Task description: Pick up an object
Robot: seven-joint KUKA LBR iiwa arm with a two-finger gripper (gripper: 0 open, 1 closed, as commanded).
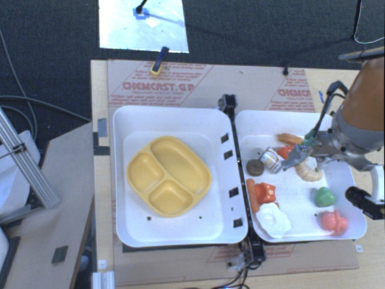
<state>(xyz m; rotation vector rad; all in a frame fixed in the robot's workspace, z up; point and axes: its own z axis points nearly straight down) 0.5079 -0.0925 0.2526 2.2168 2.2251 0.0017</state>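
We see the pincer (293, 159) low in the right bin (355, 230), finger state unclear, beside a small can (270, 159) at its nine o'clock; beige curl (308, 173) at five o'clock.

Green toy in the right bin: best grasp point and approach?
Take the green toy across its rounded body, coming straight down from above. It looks like a small, compact lump lying apart from the pink toy and the white egg-like piece, with bare bin floor on its sides, so a top-down pinch probably has room. The gripper sits further left.
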